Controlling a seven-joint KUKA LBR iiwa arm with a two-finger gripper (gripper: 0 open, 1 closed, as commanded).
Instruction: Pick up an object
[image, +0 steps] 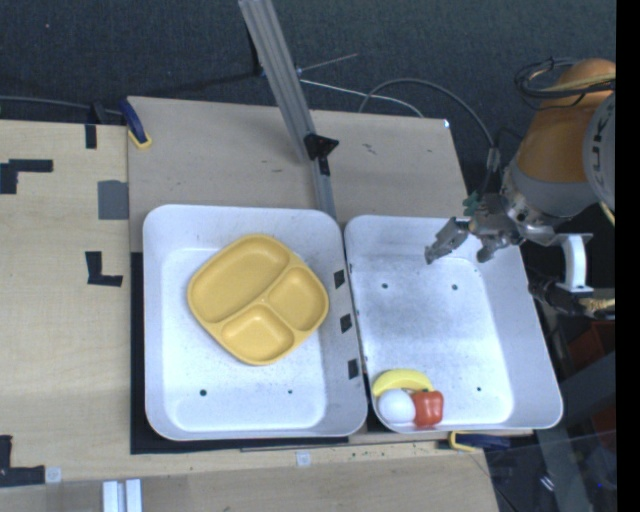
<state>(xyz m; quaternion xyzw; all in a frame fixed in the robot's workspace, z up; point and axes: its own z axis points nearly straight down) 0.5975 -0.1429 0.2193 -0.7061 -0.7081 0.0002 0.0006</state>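
A: At the right of the frame, above the far end of the right shallow white bin (452, 320), we see the grey two-finger gripper (464, 247) hanging with its fingers spread wide and nothing between them. The orange band of the arm (565, 150) sits behind it in the upper right corner.

B: And the things to pick? We find them down in the lower left corner of that same bin: a small curved yellow banana-shaped toy (401, 379), a white egg-like ball (397, 406) just under it, and a small red pepper-shaped piece (429, 408) touching the ball on its right.

A: Yes, all three huddle together against the near wall, well apart from the gripper.

B: In the left shallow white bin (170, 390) we see a yellow plastic plate with three compartments (258, 298), lying flat toward the upper middle of that bin.

A: A grey metal bar (285, 80) slants from the top of the frame down to where the two bins meet.
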